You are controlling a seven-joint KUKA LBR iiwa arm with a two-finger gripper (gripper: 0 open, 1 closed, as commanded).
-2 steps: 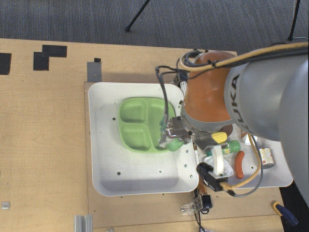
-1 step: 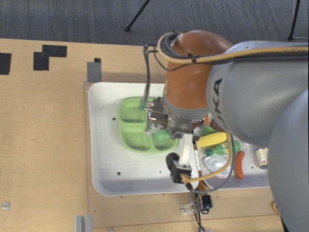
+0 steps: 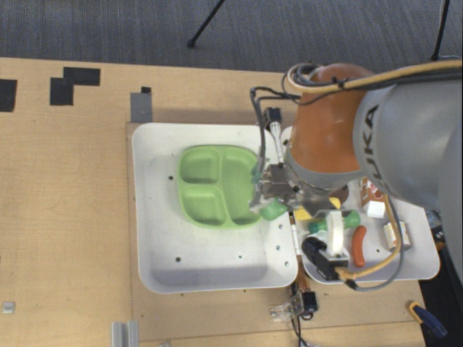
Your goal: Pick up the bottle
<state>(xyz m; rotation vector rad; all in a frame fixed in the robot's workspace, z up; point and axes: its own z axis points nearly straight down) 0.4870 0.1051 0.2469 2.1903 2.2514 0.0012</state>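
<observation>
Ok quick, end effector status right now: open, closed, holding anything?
End effector: cannot be told; it sits low at the green tray's right edge in the left bin, with nothing seen held.

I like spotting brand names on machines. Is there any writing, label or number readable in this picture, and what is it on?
"UKA": white letters on the grey arm, running vertically; the start of the word is cut off by the orange band.
No other text is readable; the items in the right bin are too small and blurred.
</observation>
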